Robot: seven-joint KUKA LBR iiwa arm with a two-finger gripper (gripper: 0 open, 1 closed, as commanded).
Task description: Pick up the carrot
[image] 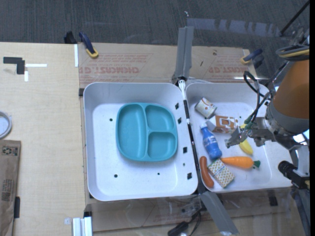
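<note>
- The carrot (238, 162) lies flat on the floor of the right bin (224, 91), toward its near side, orange body running left to right with the green top at the right end.
- Just left of it sit a speckled block (221, 173) and a red sausage (206, 171); a blue bottle (210, 142) lies a little farther away on its left, with a small gap between them.
- The claw (239, 138) hangs just on the far side of the carrot, above a yellow piece (246, 147) that looks like a banana. From this slant I cannot tell how it is set, and nothing of the carrot sits within it.
- The left bin (93, 132) holds a teal divided plate (146, 132), well apart from the work.
- Handling, as a judgement: it looks like a toy carrot, light and rigid, with a smooth tapered skin that could slide out of a pinch near the thin left tip.
- Best hold is probably across the thick middle of the body, pinching from the far and near sides, where both flanks are free.
- The green top is small and likely a poor grip point.
- Risk: coming down too far back would catch the yellow piece instead, and a push could roll the carrot toward the near wall.
</note>
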